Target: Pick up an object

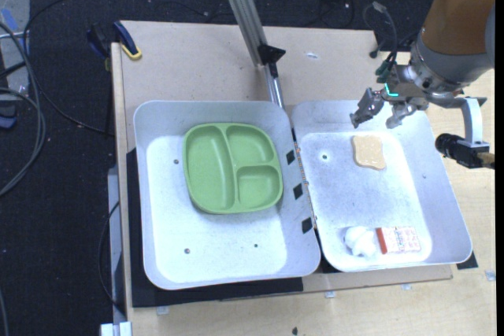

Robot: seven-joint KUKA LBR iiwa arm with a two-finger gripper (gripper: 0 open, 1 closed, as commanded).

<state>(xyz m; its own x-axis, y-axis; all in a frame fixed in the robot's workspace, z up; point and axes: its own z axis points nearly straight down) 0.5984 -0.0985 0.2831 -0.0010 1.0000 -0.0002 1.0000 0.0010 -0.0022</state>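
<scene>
The slice of toast point(369, 151), pale tan, lies flat in the right bin point(441, 193) toward its far edge, and looks the likeliest thing to pick. Just beyond it, over the bin's far rim, hangs the gripper point(382, 109), its two fingers spread apart with nothing between them. I judge the step to be the approach: the next move calls for coming toward the bin's middle and lowering so the fingers straddle the toast before closing. Near the bin's front edge lie a white crumpled lump point(360, 241) and, just beside it, a small red-and-white carton point(399, 239); its printing is too small to read. The left bin point(157, 248) holds a green divided plate point(233, 168). Both bins rest on the tabletop point(189, 59).
</scene>
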